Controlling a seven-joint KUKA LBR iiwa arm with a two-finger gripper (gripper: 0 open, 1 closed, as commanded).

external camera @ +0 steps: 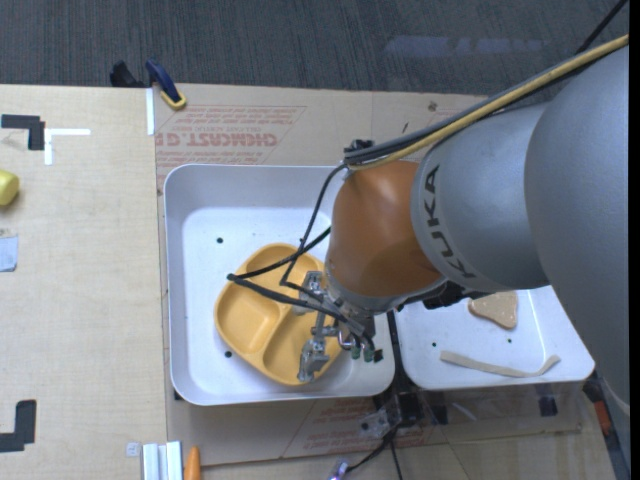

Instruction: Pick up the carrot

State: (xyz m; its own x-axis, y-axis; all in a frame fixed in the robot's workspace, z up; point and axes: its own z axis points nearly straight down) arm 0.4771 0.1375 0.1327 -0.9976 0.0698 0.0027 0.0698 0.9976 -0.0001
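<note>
My gripper hangs low in the left bin, right over the near right part of a yellow divided plate. The orange band of the arm and the grey link behind it cover the right side of that bin and much of the plate's far edge. Black cables loop from the wrist across the plate. What lies under the wrist is hidden.
The right bin holds a tan wedge-shaped piece and a long pale strip. A small yellow object lies on the bench at the far left. A blue and yellow clamp sits behind the left bin.
</note>
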